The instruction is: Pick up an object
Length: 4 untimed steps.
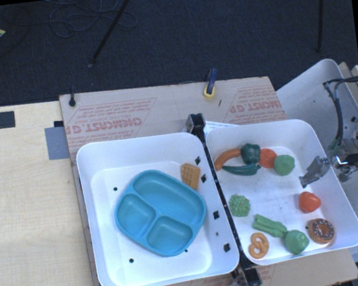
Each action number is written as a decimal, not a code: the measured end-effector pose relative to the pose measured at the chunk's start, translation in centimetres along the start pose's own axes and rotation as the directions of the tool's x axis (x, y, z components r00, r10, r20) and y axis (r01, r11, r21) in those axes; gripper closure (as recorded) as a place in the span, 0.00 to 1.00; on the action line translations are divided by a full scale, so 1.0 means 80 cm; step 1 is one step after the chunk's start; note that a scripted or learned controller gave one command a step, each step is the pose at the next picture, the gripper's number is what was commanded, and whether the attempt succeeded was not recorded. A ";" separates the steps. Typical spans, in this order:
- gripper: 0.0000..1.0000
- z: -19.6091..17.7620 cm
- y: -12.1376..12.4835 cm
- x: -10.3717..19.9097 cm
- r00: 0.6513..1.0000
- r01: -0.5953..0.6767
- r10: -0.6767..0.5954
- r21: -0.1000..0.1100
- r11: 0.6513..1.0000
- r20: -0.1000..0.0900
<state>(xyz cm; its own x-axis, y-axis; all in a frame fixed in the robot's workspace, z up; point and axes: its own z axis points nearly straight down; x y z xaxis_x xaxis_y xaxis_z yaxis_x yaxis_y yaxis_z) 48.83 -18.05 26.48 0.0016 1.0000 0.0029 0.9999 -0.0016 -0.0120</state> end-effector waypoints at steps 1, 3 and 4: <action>0.00 -0.006 0.002 0.000 1.000 0.002 -0.002 -0.011 1.000 0.003; 0.00 0.150 0.015 -0.002 1.000 0.003 -0.003 -0.004 1.000 0.000; 0.00 0.217 0.014 0.001 1.000 0.003 -0.003 -0.004 1.000 -0.001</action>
<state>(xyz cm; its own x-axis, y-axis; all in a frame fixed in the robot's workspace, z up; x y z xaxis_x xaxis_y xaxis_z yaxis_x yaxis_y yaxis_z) 49.76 -17.93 9.11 -0.0014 1.0000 0.0039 1.0000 0.0014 -0.0081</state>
